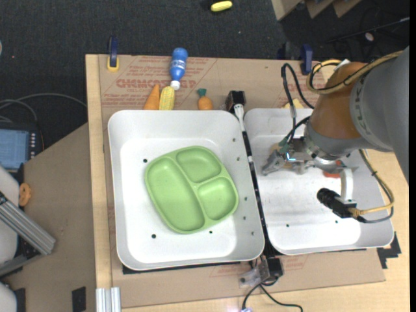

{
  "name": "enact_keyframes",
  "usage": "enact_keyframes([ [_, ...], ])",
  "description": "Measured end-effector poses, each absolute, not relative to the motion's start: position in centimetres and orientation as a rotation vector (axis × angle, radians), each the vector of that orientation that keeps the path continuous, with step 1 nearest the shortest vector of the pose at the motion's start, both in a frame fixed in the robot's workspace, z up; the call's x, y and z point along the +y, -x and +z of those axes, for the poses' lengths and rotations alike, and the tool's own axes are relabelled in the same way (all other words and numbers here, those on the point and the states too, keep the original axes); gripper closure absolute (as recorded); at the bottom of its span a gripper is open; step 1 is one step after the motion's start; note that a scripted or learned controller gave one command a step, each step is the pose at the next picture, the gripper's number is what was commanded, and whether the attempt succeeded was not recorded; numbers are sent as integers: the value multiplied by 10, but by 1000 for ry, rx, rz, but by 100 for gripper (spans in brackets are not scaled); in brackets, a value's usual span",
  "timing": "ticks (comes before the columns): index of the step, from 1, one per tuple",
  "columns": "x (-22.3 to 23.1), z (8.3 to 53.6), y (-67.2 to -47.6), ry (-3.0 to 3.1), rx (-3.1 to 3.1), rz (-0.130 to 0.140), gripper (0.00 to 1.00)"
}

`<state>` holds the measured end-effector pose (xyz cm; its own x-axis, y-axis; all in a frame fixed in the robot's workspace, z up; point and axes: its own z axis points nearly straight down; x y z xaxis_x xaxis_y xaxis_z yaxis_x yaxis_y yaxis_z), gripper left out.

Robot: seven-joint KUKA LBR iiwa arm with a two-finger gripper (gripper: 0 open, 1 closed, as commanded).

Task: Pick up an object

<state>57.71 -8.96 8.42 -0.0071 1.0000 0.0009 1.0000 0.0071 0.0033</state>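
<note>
- Reaching in from the right, the gripper (pixel 274 164) hung low over the right bin (pixel 312 233), near its left wall. I could not tell whether it was closed on anything.
- The green plate (pixel 190 188) lay flat in the left bin (pixel 130 142), well apart from the gripper and probably easy to reach from above.
- The bottle (pixel 177 65), corn (pixel 167 97) and carrot (pixel 152 98) lay on the bench (pixel 214 73) behind the bins, likely out of play.

Red print (pixel 140 82) reading "CHEMCAS…", on the brown board (pixel 260 77), remaining letters unreadable
</note>
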Motion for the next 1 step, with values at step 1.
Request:
enact_keyframes([
  [1, -101, 85, -623, -2216, 2220, 3, 0],
])
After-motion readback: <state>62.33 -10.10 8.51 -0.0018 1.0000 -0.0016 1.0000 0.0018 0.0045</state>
